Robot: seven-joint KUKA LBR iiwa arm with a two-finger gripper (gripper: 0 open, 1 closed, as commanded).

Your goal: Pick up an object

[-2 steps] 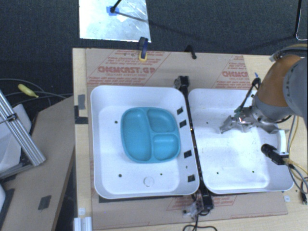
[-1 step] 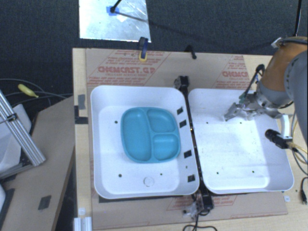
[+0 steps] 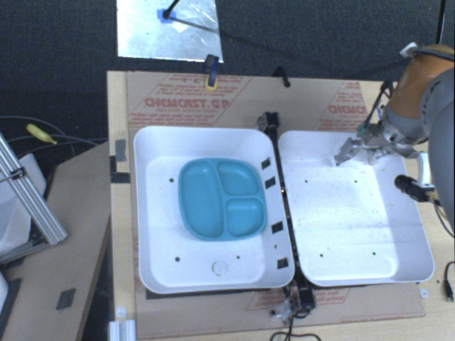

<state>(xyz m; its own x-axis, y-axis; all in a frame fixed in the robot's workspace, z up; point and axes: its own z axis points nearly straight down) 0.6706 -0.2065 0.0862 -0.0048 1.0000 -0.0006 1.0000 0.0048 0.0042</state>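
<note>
A blue divided plate [image 3: 219, 198] lies flat in the middle of the left bin [image 3: 160, 162]. A small pale round object [image 3: 219, 267] rests on that bin's floor near its front wall. My gripper [image 3: 346, 152] hangs over the far right part of the right bin [image 3: 355, 261], pointing left, well away from the plate. Nothing shows in it. The arm's grey wrist and orange band [image 3: 416, 77] rise behind it at the right edge.
Black clips [image 3: 274, 183] line the seam between the two bins. A brown cardboard sheet [image 3: 185, 101] lies under the bins. A shiny metal sheet [image 3: 167, 20] sits on the dark floor behind. An aluminium frame [image 3: 28, 197] stands at the left.
</note>
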